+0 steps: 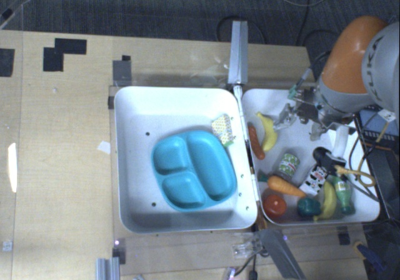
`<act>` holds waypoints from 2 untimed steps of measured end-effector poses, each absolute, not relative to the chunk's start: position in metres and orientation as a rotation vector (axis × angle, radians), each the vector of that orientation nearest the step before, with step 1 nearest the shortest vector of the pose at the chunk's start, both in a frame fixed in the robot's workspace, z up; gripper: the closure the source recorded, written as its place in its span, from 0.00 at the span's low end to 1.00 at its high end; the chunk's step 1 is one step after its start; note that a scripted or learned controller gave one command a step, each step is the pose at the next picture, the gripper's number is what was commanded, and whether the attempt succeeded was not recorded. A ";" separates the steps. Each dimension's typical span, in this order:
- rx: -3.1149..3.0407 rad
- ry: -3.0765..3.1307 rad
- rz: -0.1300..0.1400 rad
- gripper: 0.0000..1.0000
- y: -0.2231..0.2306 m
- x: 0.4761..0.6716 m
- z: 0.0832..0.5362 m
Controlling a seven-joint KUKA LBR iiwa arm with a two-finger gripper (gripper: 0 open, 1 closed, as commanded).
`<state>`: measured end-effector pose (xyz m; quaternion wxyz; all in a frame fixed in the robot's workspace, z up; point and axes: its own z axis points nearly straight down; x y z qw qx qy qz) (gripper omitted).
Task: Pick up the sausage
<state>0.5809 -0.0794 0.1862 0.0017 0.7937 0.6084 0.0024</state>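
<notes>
The sausage (255,141), a slim red-orange link, lies along the left wall of the right bin (369,213), pointing up and down the view. A yellow banana (269,132) curves right beside it and touches or nearly touches it. My gripper (300,121) hangs over the upper middle of the right bin, to the right of the banana and sausage. Its fingers (282,119) are spread open with nothing between them. Behind it rises the grey arm with its orange band (352,54).
Also in the right bin are a small can (289,163), a carrot (286,185), a tomato (275,205), a second banana (327,198), a green bottle (342,193) and a black-and-white item (316,175). The left bin (125,147) holds a blue divided plate (194,169) and a small patterned packet (222,127).
</notes>
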 end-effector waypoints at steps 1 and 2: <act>2.413 2.000 0.015 0.00 -0.091 0.569 0.089; 2.786 1.444 0.013 0.00 -0.084 0.589 0.088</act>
